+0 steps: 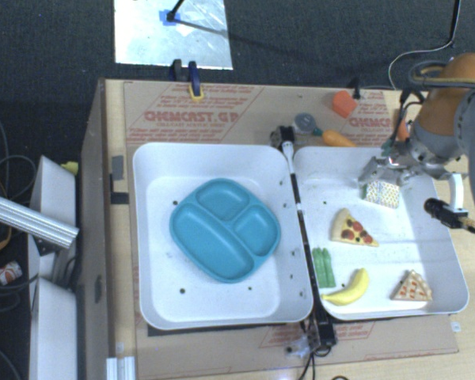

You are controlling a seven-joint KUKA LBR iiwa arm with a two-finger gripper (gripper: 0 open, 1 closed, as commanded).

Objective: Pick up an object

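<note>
Lying just under the claw (386,172), pale speckled block (381,193), right bin (451,252)

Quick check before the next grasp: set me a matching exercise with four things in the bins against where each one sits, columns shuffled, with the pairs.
Things:
1. blue divided plate
2. banana
3. pizza slice
4. gripper

Places:
A. front of the right bin, beside the green item
B. far part of the right bin, over a pale speckled item
C. middle of the left bin
D. middle of the right bin

Pairs: 1-C, 2-A, 3-D, 4-B
</note>
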